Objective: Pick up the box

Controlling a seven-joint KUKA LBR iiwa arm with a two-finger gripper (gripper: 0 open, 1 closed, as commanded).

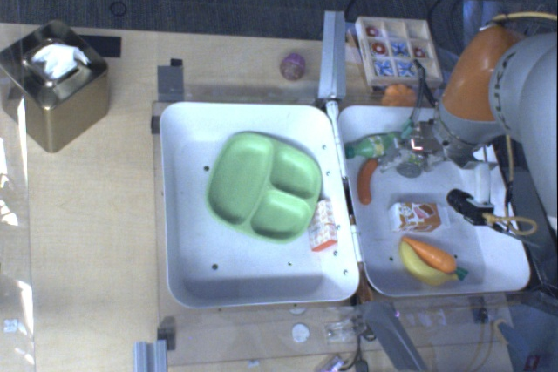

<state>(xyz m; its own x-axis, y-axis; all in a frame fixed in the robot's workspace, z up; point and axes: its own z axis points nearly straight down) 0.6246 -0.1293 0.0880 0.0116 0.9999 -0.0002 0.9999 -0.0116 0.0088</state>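
Gripper [415, 149] is hanging over the right bin [514, 274], at about 12 o'clock of that bin's floor. It is sitting just beside a green bottle [373, 145], which is lying on its side at the gripper's 9 o'clock. Pincer opening: can't tell, the wrist and glare are covering it. Nothing is showing as gripped.

Best read of the task's thing: the small white-and-red box [323, 226], lying in the left bin [174, 274] at 4 o'clock. It is leaning tilted between the green divided plate [261, 179] and the bin's right wall, probably because it slid there. That wedging is leaving little room for a grasp.

A flat brown-and-white packet [417, 216] is lying at the gripper's 6 o'clock in the right bin and could be mistaken for the target. A red sausage-like item [365, 179] is lying at 7 o'clock of the gripper, and a banana with a carrot [429, 260] are resting on it further down at 6 o'clock.

Box pick looking not yet begun. The arm [510, 91] is reaching in from 3 o'clock, so it would need to cross the divider toward 8 o'clock.
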